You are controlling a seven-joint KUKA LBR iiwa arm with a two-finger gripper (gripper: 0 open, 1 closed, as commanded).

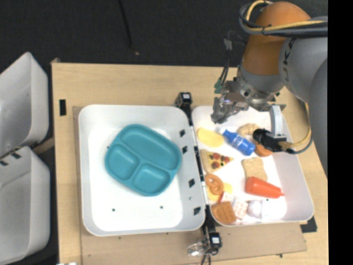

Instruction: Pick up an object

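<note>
Two white bins sat side by side: the left bin (94, 203) carried one teal divided plate (143, 159), and the right bin (298, 192) carried a heap of toy food, among it one yellow piece (209, 137), one blue bottle (238, 141), one pizza slice (216, 160), one toast slice (254, 168), one orange carrot (263, 187) and one waffle (224, 212). My claw (220, 113) hung over the right bin's far left corner, with the yellow piece just near of it and the bottle near and right. How far it was open I could not tell, nor whether it touched anything.
</note>
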